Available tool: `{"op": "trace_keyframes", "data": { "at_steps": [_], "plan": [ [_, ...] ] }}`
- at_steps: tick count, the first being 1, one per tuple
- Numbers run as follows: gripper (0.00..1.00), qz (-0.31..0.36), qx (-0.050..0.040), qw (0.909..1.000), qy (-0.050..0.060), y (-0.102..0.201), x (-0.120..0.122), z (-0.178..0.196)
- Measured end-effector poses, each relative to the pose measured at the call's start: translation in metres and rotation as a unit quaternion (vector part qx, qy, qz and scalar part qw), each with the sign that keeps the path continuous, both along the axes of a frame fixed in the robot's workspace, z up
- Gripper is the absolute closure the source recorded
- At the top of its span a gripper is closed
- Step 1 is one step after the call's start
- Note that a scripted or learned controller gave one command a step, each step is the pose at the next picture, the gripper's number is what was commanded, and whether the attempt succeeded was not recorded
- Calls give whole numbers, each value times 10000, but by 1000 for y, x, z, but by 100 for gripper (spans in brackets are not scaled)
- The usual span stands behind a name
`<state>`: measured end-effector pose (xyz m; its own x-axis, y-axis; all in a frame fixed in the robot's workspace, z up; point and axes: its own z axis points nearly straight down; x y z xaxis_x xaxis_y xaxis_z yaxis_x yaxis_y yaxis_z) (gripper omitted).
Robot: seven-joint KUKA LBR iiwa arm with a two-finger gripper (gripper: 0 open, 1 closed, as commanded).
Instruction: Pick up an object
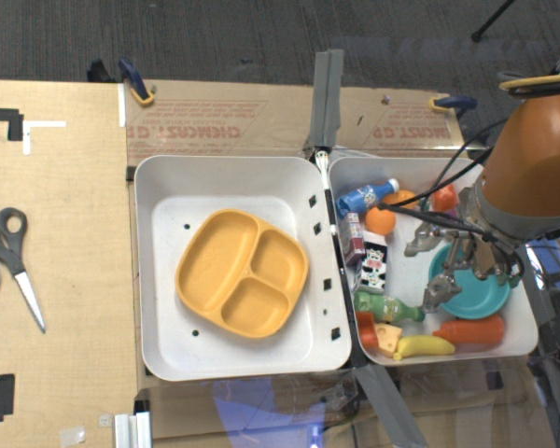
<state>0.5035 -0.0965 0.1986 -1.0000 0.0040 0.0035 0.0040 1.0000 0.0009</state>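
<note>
The right bin (pixel 518 348) holds a jumble of toys: a teal bowl (pixel 481 297), an orange ball (pixel 381 220), a blue bottle (pixel 364 197), a black-and-white box (pixel 373 269), a green bottle (pixel 389 309), a yellow banana (pixel 426 346) and a red-orange carrot (pixel 473 331). My gripper (pixel 427 269) hangs over this bin by the bowl's left rim. Its two metal fingers (pixel 420 243) are spread, so it is open, and there is nothing between them. The arm's orange band covers the bin's far right corner.
A yellow divided plate (pixel 243 273) lies in the left bin (pixel 154 250). Scissors (pixel 14 259) lie on the wooden bench at the far left. A grey bar (pixel 325 101) stands behind the seam between the bins. Cables run across the right bin's back.
</note>
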Motion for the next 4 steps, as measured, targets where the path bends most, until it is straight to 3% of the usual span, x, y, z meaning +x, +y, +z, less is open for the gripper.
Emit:
{"op": "trace_keyframes", "data": {
  "at_steps": [1,2,3,4],
  "plan": [
    [0,517,-5,9987,-31,-3,114,-108],
    [0,702,-6,9975,-41,-31,127,-107],
    [100,710,-7,9975,-52,-31,128,-99],
    [0,711,-7,9975,-51,-30,128,-99]
  ]
}}
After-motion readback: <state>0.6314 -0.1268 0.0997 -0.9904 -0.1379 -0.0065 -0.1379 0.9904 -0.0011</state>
